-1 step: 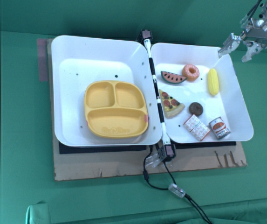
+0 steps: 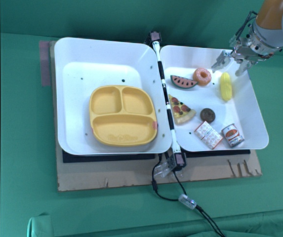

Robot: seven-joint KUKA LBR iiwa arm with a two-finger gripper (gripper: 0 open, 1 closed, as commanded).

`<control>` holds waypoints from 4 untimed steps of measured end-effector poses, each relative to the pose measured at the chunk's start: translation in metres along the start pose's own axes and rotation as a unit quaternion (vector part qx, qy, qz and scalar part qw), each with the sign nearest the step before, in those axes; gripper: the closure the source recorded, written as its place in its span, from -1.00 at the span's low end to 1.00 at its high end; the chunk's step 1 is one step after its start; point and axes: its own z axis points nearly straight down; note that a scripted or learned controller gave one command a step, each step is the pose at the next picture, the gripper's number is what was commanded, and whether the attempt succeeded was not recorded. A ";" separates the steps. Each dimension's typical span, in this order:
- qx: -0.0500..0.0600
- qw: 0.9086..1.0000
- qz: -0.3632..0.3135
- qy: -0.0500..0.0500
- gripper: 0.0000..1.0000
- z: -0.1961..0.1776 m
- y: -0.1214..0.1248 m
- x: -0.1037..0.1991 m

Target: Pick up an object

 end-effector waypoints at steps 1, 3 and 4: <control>0.005 1.000 -0.001 0.001 -1.00 0.053 0.047 0.005; 0.000 1.000 0.000 0.003 -1.00 0.037 0.049 0.006; 0.006 1.000 0.000 -0.003 -1.00 0.058 0.044 0.065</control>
